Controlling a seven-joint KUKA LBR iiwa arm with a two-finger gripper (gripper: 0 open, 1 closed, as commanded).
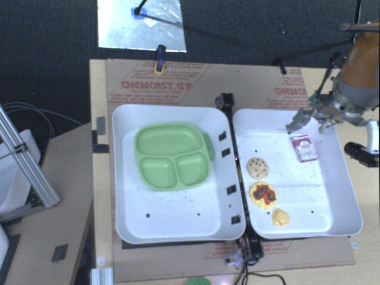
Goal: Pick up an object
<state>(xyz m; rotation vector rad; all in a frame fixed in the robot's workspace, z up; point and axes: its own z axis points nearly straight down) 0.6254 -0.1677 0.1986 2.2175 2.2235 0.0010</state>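
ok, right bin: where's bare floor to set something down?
In the right bin, the widest bare floor is right of the cookie, mini pizza and yellow piece, below the small carton. It is crowded along the left wall and under the gripper.

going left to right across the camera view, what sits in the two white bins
green divided plate → chocolate chip cookie → small pink carton
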